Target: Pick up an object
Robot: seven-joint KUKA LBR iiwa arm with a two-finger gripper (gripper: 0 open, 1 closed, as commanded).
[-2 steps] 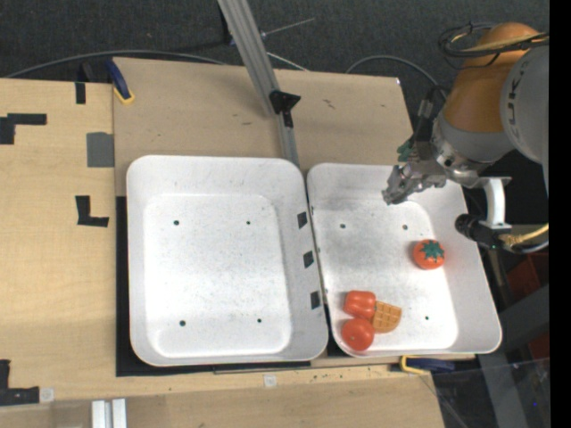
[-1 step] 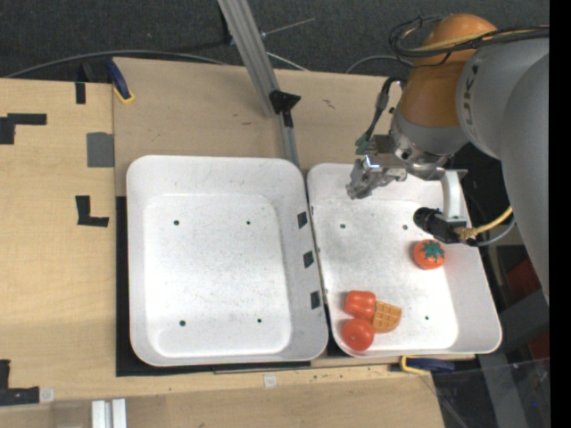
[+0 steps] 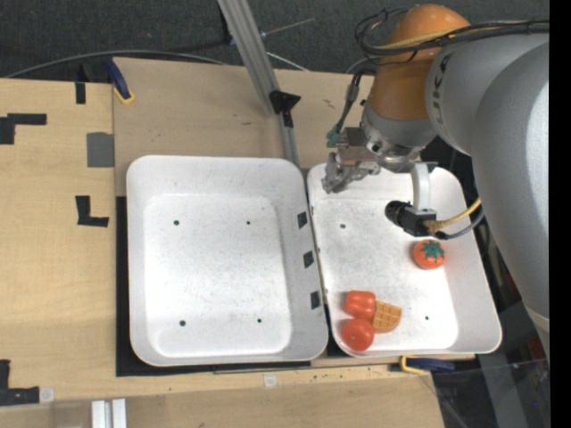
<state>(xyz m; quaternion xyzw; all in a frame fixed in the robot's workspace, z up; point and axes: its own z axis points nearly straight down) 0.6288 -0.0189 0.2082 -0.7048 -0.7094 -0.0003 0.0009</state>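
Camera view looks down on two shallow white bins set side by side on a pale wooden tabletop. In the right bin lie the things that could be picked: a small orange-red tomato-like fruit with a green top near the bin's right wall, and, close to the front left corner, a cluster of three pieces touching one another: a red piece, a rounder red piece just in front of it, and a tan waffle-patterned piece against their right side. The left bin shows its speckled floor with a few dark dots.

The gripper hangs over the back left corner of the right bin, well apart from the fruit and from the cluster; whether its fingers are spread or pressed together cannot be told, as they are small and blurred, and nothing is seen between them. The grey arm with its orange band covers the back right of that bin, and a black fitting with a yellow cable sits above the bin floor, just behind the fruit.

A grey metal pole slants across the tabletop behind the bins. Black tape marks lie to the left.
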